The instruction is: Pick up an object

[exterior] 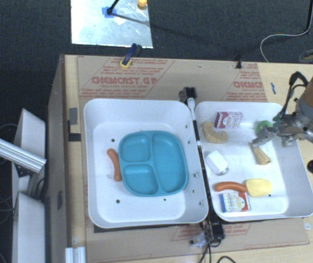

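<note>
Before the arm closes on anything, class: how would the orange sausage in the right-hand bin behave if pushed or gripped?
The sausage is a smooth, rounded tube lying flat, so a sideways push would probably roll it. Its glossy skin suggests it may slip between pads. It touches the yellow piece and sits just above the small carton, so a nudge would likely shift those too.

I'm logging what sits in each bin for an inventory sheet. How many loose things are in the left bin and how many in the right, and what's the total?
Left bin: 2 (blue divided plastic plate, orange sausage)
Right bin: 8 (maroon-and-white carton, tan croissant, white block, green piece, beige cone, orange-red sausage, yellow lump, printed box)
Total: 10
</note>
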Available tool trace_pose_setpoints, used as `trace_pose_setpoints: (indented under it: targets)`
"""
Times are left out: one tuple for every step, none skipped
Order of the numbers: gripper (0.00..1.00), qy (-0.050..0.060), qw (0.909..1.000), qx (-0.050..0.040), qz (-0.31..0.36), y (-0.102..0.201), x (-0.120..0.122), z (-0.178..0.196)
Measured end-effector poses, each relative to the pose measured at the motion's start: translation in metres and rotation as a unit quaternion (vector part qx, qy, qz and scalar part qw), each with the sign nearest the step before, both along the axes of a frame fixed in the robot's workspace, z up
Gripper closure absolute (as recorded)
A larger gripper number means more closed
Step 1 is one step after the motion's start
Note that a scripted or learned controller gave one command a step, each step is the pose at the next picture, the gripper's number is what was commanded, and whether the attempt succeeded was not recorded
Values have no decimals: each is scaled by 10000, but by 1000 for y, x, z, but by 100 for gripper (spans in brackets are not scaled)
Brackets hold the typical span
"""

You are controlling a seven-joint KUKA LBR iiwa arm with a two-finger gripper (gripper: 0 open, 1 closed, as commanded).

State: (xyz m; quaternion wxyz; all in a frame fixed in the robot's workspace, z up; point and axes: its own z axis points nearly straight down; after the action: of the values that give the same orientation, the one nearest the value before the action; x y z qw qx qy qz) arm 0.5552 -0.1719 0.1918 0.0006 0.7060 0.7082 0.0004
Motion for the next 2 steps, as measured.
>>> trace_pose_setpoints:
  targets:
    - [0, 4, 10000, -3, -9, -26, 6, -51]
    - [0, 6, 10000, 1, -8, -21, 0, -89]
